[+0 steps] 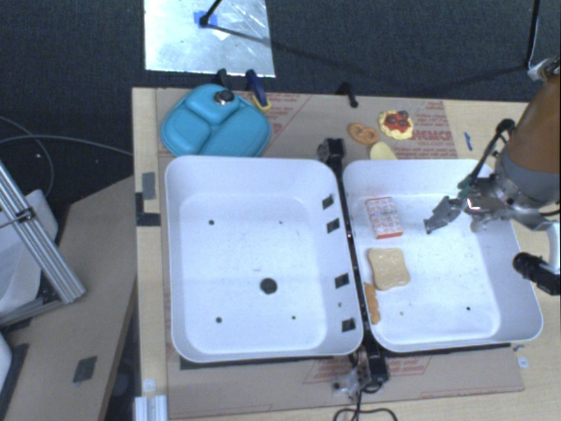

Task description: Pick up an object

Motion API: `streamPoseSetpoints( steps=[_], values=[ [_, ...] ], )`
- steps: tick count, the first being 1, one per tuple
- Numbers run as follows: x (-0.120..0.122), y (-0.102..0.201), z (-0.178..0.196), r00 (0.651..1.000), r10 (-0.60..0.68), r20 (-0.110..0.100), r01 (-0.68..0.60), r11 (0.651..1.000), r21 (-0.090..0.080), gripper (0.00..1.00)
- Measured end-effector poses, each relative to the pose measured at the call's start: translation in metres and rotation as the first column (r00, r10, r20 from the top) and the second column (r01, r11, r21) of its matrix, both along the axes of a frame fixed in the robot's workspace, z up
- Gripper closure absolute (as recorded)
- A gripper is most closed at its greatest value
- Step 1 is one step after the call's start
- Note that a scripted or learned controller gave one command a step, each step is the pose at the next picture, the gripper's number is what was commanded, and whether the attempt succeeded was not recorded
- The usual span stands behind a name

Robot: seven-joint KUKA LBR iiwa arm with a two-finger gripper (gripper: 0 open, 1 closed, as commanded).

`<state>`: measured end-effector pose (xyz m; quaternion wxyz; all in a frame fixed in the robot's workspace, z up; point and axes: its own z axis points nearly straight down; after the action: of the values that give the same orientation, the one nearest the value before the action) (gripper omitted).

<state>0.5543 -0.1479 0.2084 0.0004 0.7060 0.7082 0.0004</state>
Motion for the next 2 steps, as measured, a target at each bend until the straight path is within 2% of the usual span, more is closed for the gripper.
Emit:
streamPoseSetpoints(
  steps=[1,2],
  values=[
    [-0.036,0.066,-0.127,1.0,0.004,0.008,-0.004,1.0,-0.003,0.0],
    [-0.034,0.064,-0.11,1.0,-0.001,0.01,0.001,1.0,-0.001,1.0]
  ],
)
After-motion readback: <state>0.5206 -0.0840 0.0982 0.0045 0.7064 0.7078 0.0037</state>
